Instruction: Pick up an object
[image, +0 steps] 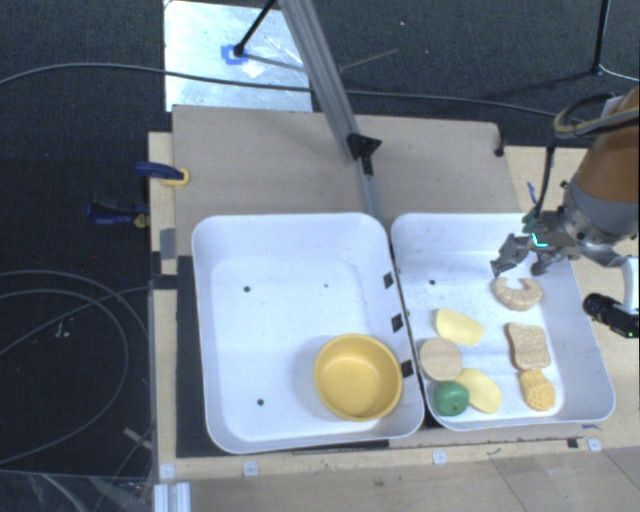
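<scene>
no readable writing, labels, brands, numbers or signs are showing anywhere on the bench, on the bins or on the things lying in them.

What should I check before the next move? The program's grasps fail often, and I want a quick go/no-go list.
1. Hand over the right bin, where the food items lie: ok.
2. A target close by: ok, the pale curled piece lies just below the hand.
3. Target free of its neighbours: ok, a gap separates it from the bread slice and the yellow wedge.
4. Anything held in the hand: cannot tell.
5. Room from the bin's right wall: cannot tell, the arm covers that side.
6. Left bin out of the way: ok, the yellow bowl sits far from the hand.
</scene>
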